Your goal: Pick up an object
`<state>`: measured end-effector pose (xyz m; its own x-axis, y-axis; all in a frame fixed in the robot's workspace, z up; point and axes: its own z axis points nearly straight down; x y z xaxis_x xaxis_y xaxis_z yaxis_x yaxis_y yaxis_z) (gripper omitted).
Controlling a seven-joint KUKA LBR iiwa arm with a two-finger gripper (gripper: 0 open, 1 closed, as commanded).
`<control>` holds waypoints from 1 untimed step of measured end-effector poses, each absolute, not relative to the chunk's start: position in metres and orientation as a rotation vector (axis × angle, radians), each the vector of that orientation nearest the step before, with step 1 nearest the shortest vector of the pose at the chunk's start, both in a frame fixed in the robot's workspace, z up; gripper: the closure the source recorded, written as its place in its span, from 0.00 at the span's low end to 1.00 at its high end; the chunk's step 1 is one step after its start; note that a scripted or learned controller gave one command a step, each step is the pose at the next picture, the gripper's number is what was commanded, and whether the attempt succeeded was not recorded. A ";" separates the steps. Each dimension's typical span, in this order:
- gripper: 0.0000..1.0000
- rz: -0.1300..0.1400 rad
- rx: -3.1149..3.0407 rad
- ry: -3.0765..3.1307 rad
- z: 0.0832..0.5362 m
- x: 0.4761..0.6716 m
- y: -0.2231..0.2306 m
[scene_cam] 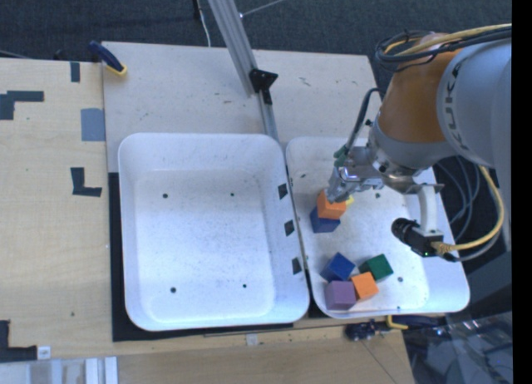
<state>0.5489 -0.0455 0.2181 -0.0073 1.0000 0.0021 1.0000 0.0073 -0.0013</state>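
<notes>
Gripper: we've got the metal two-finger gripper (339, 194) hanging over the upper part of the right bin, fingers pointing down at an orange block. Honestly we cannot tell whether it's spread or pinched, the wrist blocks the view.

Orange block: small orange cube (331, 206), right at the gripper tip and touching it as far as we can see. It sits on top of, or leans against, a dark blue cube (324, 224) just below it.

Cluster: nearer the front rim of the same bin we see four more pieces bunched together, touching or nearly so: a blue cube (339, 267), a green cube (380, 267), a second orange cube (364, 284) and a purple cube (339, 294).

Right bin: shallow white tray (432, 291) holding all six blocks.

Left bin: the bigger shallow white tray (204, 233), side by side with the right one.

Arm: grey arm with orange band (420, 108) comes in from the right above the right bin.
</notes>
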 end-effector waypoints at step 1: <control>1.00 -0.001 -2.212 -2.228 0.215 0.577 0.007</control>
<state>0.5772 0.0073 0.2150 -0.0074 1.0000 0.0019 1.0000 0.0074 -0.0009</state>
